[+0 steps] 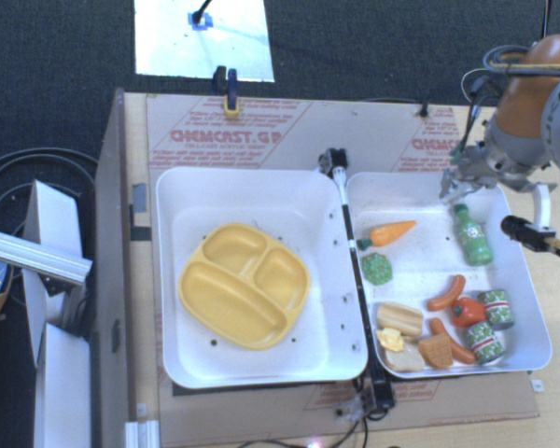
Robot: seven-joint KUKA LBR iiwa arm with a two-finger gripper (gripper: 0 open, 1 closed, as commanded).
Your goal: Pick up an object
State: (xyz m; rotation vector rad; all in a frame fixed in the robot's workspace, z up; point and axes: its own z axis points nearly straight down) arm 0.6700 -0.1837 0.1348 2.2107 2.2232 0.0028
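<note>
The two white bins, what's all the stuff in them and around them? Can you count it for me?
bins: 2, white, side by side on the bench
tray: 1, yellow, with compartments, in the left bin
carrot: 1, orange, upper left part of the right bin
broccoli: 1, green, just below the carrot
bottle: 1, green, upper right part of the right bin
sausages: 2, orange-red, lower part of the right bin
pepper: 1, red, between the sausages
cans: 2, green and white, lower right corner
bread-like pieces: about 3, tan and brown, bottom edge of the right bin
clamp: 1, dark with yellow, behind the bins
gripper: 1, grey, above the right bin's upper edge, near the bottle
</note>
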